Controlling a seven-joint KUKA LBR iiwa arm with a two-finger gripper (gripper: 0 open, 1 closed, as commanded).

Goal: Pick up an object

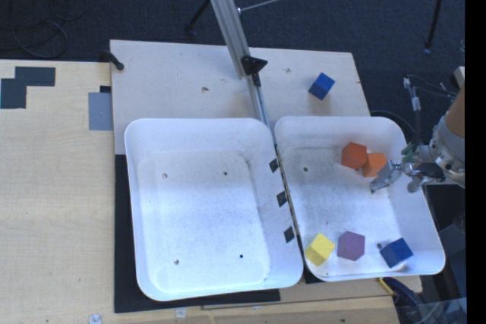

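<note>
Now claw point(387, 177) beside orange blocks point(362, 158), right bin point(414, 139)

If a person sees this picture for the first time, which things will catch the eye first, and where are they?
The coloured blocks in the right bin stand out: two orange blocks touching near its far right side, and a yellow block, a purple block and a blue block in a row along its near edge. The gripper hangs just right of the orange pair. Another blue cube sits on the board beyond the bins.

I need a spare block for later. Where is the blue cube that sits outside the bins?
The blue cube lies on the bench board behind the right bin, near the board's far right corner.
</note>
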